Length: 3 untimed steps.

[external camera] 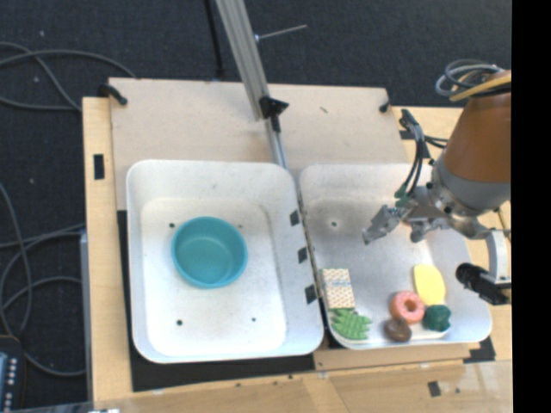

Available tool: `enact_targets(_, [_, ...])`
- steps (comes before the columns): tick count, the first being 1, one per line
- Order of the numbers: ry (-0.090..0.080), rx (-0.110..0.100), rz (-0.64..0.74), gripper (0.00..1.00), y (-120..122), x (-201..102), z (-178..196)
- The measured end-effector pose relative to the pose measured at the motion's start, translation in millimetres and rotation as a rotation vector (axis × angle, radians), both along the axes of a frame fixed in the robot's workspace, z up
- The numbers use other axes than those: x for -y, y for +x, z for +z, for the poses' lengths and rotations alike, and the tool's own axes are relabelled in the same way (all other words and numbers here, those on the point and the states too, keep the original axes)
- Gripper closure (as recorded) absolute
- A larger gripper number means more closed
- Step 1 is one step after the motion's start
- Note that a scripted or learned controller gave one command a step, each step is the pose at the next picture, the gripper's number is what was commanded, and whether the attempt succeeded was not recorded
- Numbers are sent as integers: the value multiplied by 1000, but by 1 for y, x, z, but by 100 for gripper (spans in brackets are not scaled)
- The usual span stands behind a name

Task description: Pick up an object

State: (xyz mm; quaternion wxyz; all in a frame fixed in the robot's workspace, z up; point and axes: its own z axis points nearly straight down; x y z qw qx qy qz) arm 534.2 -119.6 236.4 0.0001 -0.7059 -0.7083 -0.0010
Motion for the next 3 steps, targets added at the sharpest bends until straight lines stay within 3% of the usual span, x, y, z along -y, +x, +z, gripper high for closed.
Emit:
enact_targets(1, [0,1,-2,0,0,0,0])
enact_targets(3, [-3,-7,-5,0,-17,6,-104])
